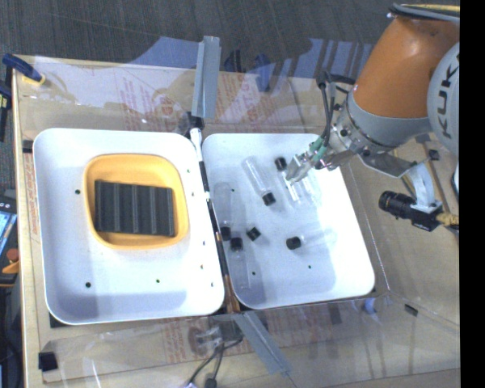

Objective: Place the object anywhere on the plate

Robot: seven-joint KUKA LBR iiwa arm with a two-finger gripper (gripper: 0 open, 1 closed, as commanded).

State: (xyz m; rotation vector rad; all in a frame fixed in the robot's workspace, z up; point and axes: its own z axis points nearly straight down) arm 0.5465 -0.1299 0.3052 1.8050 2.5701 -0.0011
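Orange and grey, the arm (404, 71) rises highest toward the lens from the bench's right edge and ends in the gripper (301, 170), which hangs over the back right part of the right bin (352, 277); whether it is spread or pressed together cannot be told, and nothing is seen pinched in it. Just beside it, toward the bin's back edge, lies a clear tube (256, 179) with a black cap, its long axis slanting from back left to front right, cap end pointing to the front. Other small black-capped pieces (293, 242) are scattered nearer the bin's middle and left wall. In the left bin (56, 281) the yellow plate (133, 166) sits toward the back, well apart from the tube, and bears a dark ribbed block (135, 208) whose long axis runs parallel to that bin's front edge.
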